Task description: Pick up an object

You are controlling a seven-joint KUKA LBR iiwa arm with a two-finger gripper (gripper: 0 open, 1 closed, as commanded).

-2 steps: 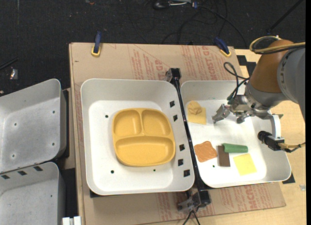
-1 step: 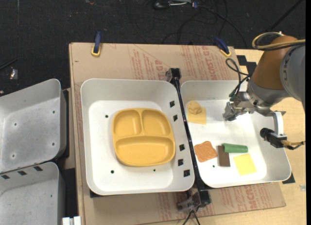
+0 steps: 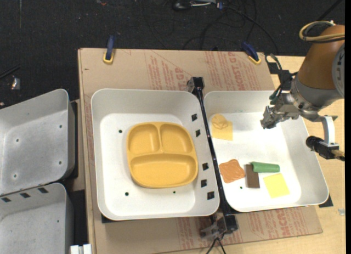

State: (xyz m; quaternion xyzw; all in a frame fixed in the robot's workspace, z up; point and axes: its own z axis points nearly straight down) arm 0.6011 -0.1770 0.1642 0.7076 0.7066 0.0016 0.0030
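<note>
Gripper: gripper (image 3: pixel 270 119) hangs over upper right bin (image 3: pixel 307 137); can't tell its state, nothing seen in it.
Targets: pale cheese wedge (image 3: pixel 221 127) near divider; orange slab (image 3: pixel 232 170), brown block (image 3: pixel 252 176), green stick (image 3: pixel 265 167), yellow block (image 3: pixel 276 185) bunched at front.
Left bin: yellow tray (image 3: pixel 162 154), apart.
Risk: cluster packed tight, so a descent there prob. nudges neighbours or grabs two; flat pieces may slip.

A yellow divided plate (image 3: pixel 162 155) sits in the left white bin (image 3: pixel 104 137). Cardboard sheet (image 3: pixel 164 66) lies under both bins, with clamps (image 3: pixel 109 50) at its far edge and cables (image 3: pixel 230 11) trailing across dark floor beyond.
</note>
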